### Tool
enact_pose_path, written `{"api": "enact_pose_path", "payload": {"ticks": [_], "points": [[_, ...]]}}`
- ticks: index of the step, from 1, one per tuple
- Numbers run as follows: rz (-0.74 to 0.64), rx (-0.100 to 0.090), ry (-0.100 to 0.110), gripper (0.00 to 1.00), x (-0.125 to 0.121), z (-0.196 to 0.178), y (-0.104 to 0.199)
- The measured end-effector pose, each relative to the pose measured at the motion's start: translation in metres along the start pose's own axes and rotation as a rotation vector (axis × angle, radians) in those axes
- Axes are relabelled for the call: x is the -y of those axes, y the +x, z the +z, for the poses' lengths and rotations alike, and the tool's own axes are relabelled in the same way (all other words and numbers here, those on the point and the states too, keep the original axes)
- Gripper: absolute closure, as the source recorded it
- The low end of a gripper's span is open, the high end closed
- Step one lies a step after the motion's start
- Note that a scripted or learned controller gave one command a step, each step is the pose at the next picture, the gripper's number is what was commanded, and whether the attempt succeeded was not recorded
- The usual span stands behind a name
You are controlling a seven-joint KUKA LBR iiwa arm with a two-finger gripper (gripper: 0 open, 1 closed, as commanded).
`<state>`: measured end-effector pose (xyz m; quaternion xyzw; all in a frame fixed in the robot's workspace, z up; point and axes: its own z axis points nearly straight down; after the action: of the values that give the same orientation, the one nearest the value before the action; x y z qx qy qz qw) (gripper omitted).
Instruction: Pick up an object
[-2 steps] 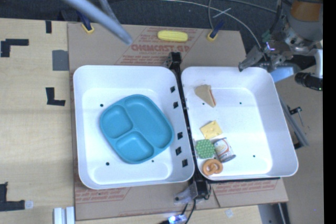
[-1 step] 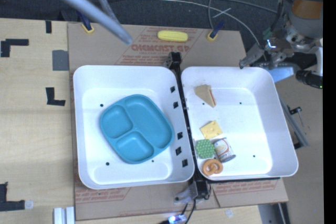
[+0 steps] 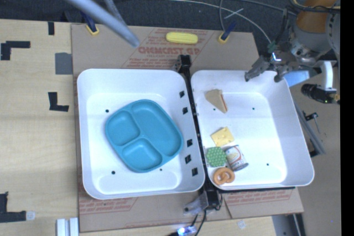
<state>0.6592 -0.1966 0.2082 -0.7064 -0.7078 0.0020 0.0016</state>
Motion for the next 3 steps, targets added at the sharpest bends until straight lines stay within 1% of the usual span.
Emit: {"api": "enact_pose_path", "payload": {"ticks": [1,2,3], "points": [[0.000,0.000,0.001,0.00,0.007,0.047,0.006],[-0.001,0.000,0.000,0.00,0.007,0.091,0.008],[-0.002,0.002,-0.004,1.00,0.005,0.078,0.008]]}}
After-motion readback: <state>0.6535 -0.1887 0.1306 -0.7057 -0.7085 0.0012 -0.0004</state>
